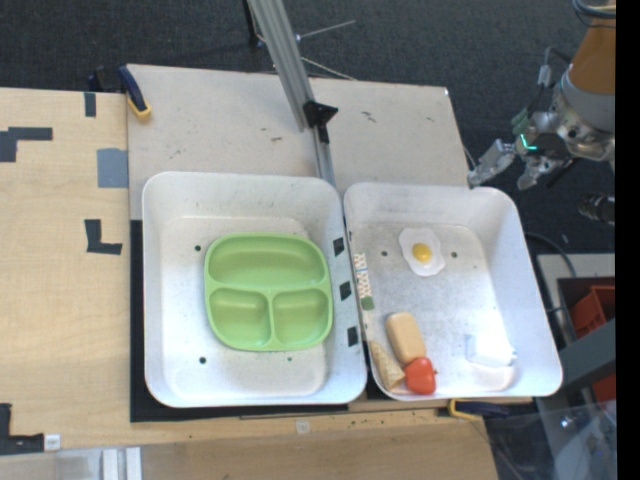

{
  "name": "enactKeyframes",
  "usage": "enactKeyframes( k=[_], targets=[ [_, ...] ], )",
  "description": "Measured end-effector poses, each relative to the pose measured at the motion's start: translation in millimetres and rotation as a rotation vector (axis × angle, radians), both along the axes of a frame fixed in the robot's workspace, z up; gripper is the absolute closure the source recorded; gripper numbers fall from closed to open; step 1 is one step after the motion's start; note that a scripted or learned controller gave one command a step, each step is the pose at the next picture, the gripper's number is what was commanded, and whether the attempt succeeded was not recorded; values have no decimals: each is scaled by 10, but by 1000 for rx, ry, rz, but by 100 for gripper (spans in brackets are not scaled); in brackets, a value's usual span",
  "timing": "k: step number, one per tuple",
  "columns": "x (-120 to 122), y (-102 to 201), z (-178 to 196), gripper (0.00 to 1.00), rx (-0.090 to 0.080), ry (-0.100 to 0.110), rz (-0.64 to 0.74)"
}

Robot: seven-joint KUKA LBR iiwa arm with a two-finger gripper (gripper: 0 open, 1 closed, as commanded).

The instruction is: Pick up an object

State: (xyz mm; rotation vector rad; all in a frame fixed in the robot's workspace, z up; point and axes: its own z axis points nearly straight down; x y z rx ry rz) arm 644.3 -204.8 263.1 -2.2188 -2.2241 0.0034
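Lying in the right bin (520,268) are the candidates for a pick: a toy fried egg (422,252) near its twelve o'clock side, a tan bread-like block (405,335) toward six o'clock, a small red tomato-like piece (420,375) touching the block's lower end, and a pale, hard-to-read item (490,350) near the four o'clock corner. The block's long axis runs roughly from eleven to five o'clock. The left bin (160,268) carries a green divided plate (268,291) at its centre.

The claw (520,163) hangs outside the right bin, just past its one o'clock corner, above the dark floor rather than the surface. Whether it is released or clenched cannot be told at this size; nothing appears between its tips. From the claw, the egg lies toward eight o'clock and is the nearest thing; the block and red piece lie farther off, toward seven o'clock. Any pick would probably call for travel inward over the bin's rim before a descent.
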Motion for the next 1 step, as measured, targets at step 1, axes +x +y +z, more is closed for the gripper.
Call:
enactKeyframes(
  k=[1],
  targets=[
    [3, 99, -591, 0, 2, 5, 0]
  ],
)
